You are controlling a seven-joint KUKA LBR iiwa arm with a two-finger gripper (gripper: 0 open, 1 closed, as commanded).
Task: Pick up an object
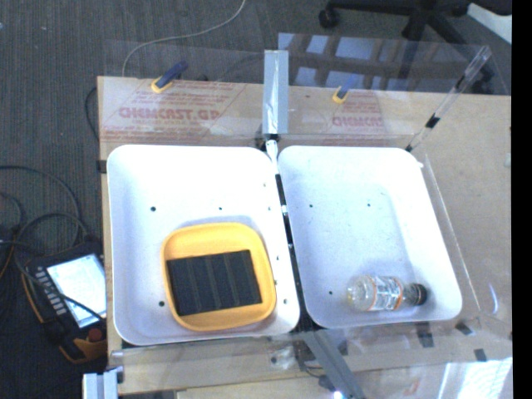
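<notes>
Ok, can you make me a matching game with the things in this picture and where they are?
Things:
1. bottle
2. yellow tray
3. tablet
4. office chair

Places:
A. on the floor, left of the bench
B. in the left bin
C. on the floor, beyond the bench
D. in the right bin, lying on its side

Pairs: 1-D, 2-B, 3-A, 4-C

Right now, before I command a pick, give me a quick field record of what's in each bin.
left bin: yellow tray with a dark ribbed insert, lying flat near the front edge
right bin: clear plastic bottle with a dark cap, lying on its side at the front
bottle cap points: toward the view's right
contact: tray and bottle apart, in separate bins
</notes>
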